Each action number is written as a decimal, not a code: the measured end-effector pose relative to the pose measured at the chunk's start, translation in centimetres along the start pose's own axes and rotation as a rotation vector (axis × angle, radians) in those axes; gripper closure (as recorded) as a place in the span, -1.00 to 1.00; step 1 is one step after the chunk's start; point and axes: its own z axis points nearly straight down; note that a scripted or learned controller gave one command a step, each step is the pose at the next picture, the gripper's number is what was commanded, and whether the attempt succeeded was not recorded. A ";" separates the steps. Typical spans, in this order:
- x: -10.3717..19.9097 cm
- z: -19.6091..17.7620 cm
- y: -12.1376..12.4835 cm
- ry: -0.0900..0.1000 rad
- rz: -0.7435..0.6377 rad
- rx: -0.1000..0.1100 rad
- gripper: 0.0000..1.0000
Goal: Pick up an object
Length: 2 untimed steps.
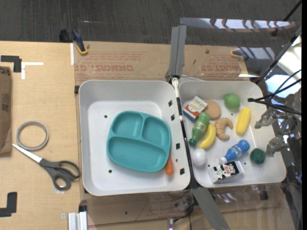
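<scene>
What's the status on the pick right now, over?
End effector at right bin's right edge, holding nothing. Nearest items: dark green ball, blue bottle, corn. Nothing picked yet. Toys crowded close together.

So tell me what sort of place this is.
Probably a robot lab's grasping test bench: two white bins set on cardboard, toy food such as a corn cob and banana, and scissors and tape lying beside them.

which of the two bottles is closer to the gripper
The blue bottle, lying near the right bin's front right. The green bottle sits farther left, beside the banana. The gripper is at the right edge.
</scene>
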 end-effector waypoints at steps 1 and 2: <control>-6.7 9.3 -0.4 -0.022 0.047 0.008 -1.00; -9.8 11.4 0.5 -0.004 0.112 0.001 -1.00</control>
